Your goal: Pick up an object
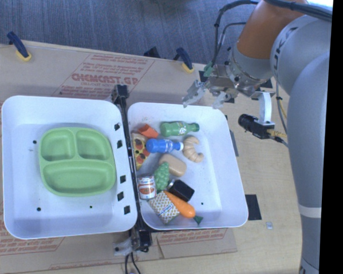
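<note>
Hovering above the right bin's [230, 165] far rim, gripper [208, 95] has fingers spread, nothing between them. Green bottle [179, 128] lies nearest, just below-left toward the camera, long axis running left-right across the bin; other toys cluster further in.

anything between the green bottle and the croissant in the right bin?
Camera view: the green bottle and the croissant are near neighbours with bare white bin floor between them. The blue bottle lies just left of that gap, its cap pointing toward the croissant.
</note>
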`<state>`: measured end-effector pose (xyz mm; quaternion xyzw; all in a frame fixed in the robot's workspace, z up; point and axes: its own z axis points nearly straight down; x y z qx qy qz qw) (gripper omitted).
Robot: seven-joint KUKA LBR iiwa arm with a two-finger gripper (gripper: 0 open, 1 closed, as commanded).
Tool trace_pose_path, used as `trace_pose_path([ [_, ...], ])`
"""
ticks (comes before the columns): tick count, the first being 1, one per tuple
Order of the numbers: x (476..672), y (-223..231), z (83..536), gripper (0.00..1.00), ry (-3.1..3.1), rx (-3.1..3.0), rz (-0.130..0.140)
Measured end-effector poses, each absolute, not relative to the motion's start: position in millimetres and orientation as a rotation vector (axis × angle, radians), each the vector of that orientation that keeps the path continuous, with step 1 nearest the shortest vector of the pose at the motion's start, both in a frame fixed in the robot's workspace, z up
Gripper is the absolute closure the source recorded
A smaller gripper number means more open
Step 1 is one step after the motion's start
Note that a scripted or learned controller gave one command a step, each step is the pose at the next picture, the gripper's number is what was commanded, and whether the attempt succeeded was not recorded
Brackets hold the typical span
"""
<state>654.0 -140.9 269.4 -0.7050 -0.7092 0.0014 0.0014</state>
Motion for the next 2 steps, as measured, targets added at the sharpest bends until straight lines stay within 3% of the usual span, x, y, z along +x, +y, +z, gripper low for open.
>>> trace_pose_path([
  [1,608.9,-123.0,119.9,0.0,-2.235,-2.228,-0.01],
  [2,616.7,-116.4,106.9,0.0,-2.226,-2.213,0.005],
])
